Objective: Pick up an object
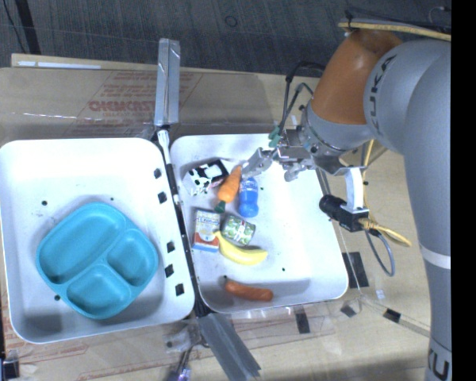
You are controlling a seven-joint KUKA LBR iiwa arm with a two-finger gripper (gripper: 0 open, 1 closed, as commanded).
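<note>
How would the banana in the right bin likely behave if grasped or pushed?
The banana is curved, so a push would probably pivot it rather than roll it. It looks like smooth plastic, so probably light, stiff, somewhat slippery. It touches the small can, which would likely shift too.

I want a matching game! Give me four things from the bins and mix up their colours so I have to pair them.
Things:
1. divided tray in the left bin
2. banana
3. carrot
4. sausage near the right bin's front edge

Colours:
A. orange
B. reddish brown
C. blue
D. yellow

Right pairs: 1-C, 2-D, 3-A, 4-B
</note>
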